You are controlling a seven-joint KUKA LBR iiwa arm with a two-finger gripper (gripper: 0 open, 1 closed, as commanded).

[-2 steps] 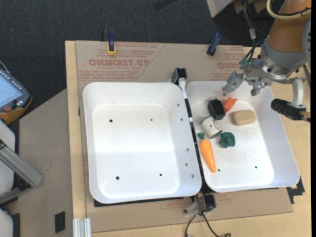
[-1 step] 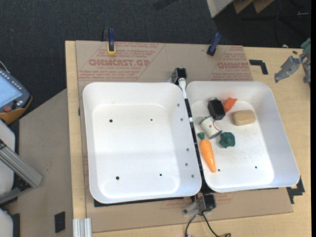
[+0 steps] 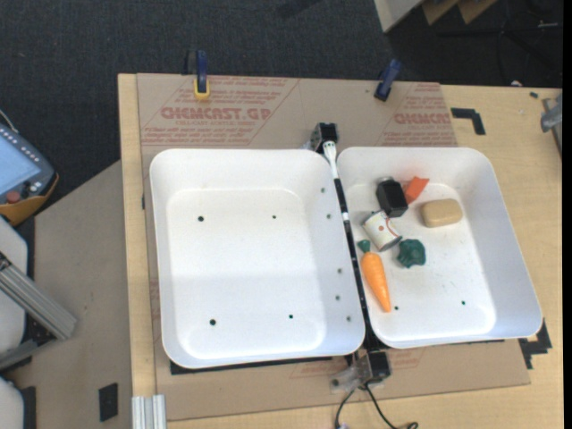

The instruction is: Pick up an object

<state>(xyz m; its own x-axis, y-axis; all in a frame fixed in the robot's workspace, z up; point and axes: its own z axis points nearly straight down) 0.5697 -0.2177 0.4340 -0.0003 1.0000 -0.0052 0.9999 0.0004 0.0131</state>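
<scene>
The right bin point(image 3: 483, 302) holds several small objects, all in its left and upper part. An orange carrot point(image 3: 376, 280) lies along the bin's left side. Just right of it sits a dark green lump point(image 3: 411, 254). A small white cylinder point(image 3: 382, 231) with a red mark rests above the carrot. A black block point(image 3: 391, 196) stands near the bin's top, with a small orange wedge point(image 3: 416, 187) beside it. A tan oval piece point(image 3: 441, 212) lies to the right of the block.
The left bin point(image 3: 241, 257) sits against the right bin along a shared middle rim. Both rest on a brown board point(image 3: 268, 105) held by two blue clamps point(image 3: 200, 71) at the far edge. Dark floor surrounds the bench.
</scene>
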